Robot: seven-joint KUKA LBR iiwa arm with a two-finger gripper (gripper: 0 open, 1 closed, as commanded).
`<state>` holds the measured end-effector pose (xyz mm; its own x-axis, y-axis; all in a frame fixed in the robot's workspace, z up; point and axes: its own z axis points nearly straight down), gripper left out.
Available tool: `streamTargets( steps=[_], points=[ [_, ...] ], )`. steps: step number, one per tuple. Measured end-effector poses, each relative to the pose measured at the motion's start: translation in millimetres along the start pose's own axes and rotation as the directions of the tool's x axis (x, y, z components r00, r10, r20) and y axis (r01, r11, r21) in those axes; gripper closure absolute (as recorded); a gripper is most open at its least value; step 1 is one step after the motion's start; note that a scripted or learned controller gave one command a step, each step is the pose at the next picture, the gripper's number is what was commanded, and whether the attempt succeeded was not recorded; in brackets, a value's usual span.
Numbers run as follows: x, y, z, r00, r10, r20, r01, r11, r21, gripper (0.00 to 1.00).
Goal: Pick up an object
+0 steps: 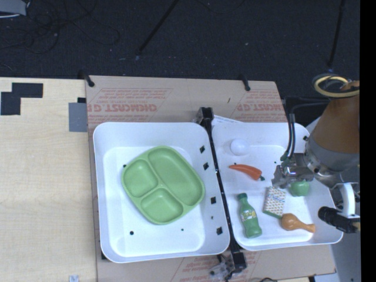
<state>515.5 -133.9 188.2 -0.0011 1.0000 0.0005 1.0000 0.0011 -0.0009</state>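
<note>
My gripper [287, 175] hangs low over the right side of the right bin [258, 135]. A small green object [300, 188] lies just below and to the right of it, partly hidden by the wrist; whether they touch cannot be told. A speckled flat pad [274, 201] lies just beneath the gripper toward the front. Left of the gripper is a red-orange chili pepper [245, 170]. A green bottle [249, 215] lies near the front, an orange gourd-shaped toy [296, 222] at the front right, and a white ball [239, 146] at the back.
The left bin [108, 157] holds a green divided plate [163, 184]. A black divider strip [214, 181] runs between the two bins. The grey arm with its orange band [338, 125] stands over the right bin's right edge.
</note>
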Motion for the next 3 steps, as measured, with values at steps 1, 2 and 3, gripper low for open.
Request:
streamTargets(
  steps=[1, 2, 3],
  points=[
    [-0.8, 0.2, -22.7, 1.0, 0.0, 0.0, 0.0, 1.0, 0.0, 1.0],
    [51.5, 3.6, -34.3, 1.0, 0.0, 0.0, 0.0, 1.0, 0.001, 1.0],
    [99.0, 5.1, -44.1, 1.0, -0.001, 0.0, 0.001, 1.0, 0.001, 1.0]
  ],
)
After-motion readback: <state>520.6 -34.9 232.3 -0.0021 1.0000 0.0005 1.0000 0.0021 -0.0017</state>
